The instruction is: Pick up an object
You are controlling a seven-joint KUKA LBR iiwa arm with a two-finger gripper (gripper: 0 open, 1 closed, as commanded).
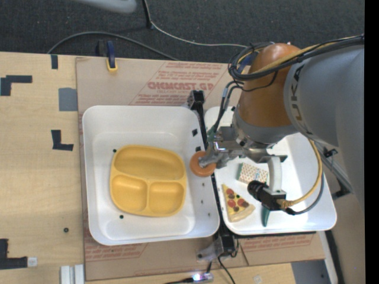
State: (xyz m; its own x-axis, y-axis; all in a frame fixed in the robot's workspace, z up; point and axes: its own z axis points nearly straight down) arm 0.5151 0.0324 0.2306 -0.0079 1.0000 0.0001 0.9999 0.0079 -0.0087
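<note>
An orange ring-shaped toy (202, 164) hangs over the rims where the two bins meet. My gripper (208, 157) reaches to it from the right, and its grey fingers are closed on the ring's upper edge. In the left bin (95, 129) lies a yellow divided plate (148, 179). The right bin (320, 218) holds a toy pizza slice (236, 202) and a small speckled square piece (251, 172). A dark teal item (264, 216) is partly hidden under the arm's black cable fitting.
The arm's wide grey and orange body (278, 93) covers most of the right bin's back half. A black clamp post (198, 108) stands between the bins at the back. Cables run across the dark floor behind the bench.
</note>
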